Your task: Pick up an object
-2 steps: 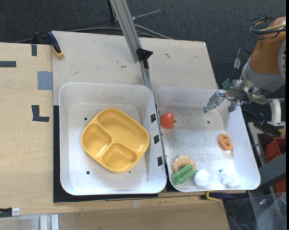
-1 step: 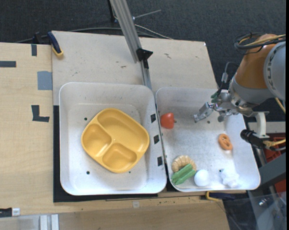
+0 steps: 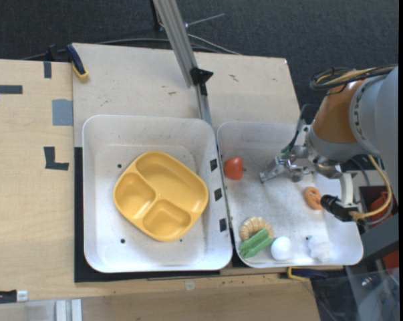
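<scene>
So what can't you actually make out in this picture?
- Hand: small and seen from above in the camera view, so whether it is open or shut cannot be told.
- Orange object: partly behind the arm's black fitting; its kind is unclear.
- White lump in the right bin's corner: too blurred to name.
- Arm: cut off by the right edge.

Two white bins (image 3: 94, 179) (image 3: 351, 249); one yellow divided plate (image 3: 161, 196); one red ball (image 3: 233, 168); one white ball (image 3: 281, 248); one green pod (image 3: 255, 244).

yellow divided plate (image 3: 161, 194) in left bin (image 3: 94, 179) — metal pole (image 3: 181, 45) behind
</scene>
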Robot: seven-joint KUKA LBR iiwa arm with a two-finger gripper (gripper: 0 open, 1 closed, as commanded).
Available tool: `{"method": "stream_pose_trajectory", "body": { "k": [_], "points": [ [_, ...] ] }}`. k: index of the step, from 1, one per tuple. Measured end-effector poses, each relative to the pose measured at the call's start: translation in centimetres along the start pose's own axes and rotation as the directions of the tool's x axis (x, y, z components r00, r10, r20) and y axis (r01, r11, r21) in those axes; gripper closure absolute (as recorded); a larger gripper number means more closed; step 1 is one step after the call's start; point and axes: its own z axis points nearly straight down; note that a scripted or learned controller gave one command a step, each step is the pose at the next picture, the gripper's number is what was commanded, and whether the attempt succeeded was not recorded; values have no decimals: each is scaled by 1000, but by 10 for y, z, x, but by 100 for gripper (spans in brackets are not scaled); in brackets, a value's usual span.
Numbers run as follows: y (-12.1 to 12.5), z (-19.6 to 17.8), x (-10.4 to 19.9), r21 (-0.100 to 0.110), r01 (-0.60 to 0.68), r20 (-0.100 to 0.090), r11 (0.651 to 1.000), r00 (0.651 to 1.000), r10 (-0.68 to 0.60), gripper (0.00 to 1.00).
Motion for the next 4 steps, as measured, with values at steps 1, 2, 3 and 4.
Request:
{"method": "stream_pose_trajectory", "body": {
  "k": [1, 2, 3, 4],
  "points": [
    [0, -12, 1, 1, 2, -2, 1000, 1000, -2, 100],
    [-8, -66, 5, -5, 0, -1, 1000, 1000, 0, 100],
    [-3, -128, 10, -7, 1, 0, 1000, 1000, -1, 100],
    [-2, -170, 10, -6, 0, 0, 1000, 1000, 0, 100]
  ]
}}
